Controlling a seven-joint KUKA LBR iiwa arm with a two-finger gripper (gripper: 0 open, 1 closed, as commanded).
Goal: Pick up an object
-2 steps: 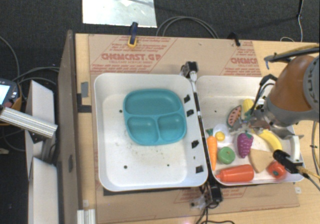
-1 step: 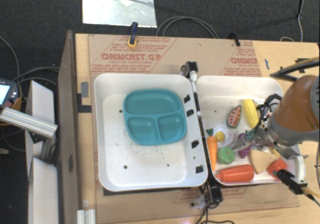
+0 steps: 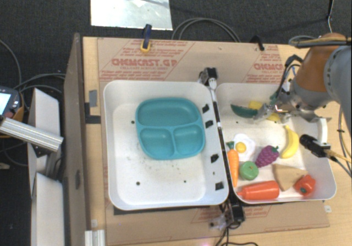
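Bright, even light; soft focus

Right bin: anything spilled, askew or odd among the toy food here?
Nothing stands out. The toy food lies loose inside the right bin: carrot, grapes, banana, fried egg. The gripper sits low at a dark green piece. The teal divided plate lies flat in the left bin.

bench (image 3: 165, 60) | cardboard-topped (printed red) | bears: left bin (image 3: 124, 146), right bin (image 3: 324, 176)

Teal tray (image 3: 168, 128), white bins (image 3: 124, 184), yellow banana (image 3: 290, 143), purple grapes (image 3: 267, 156), orange carrot (image 3: 233, 165)
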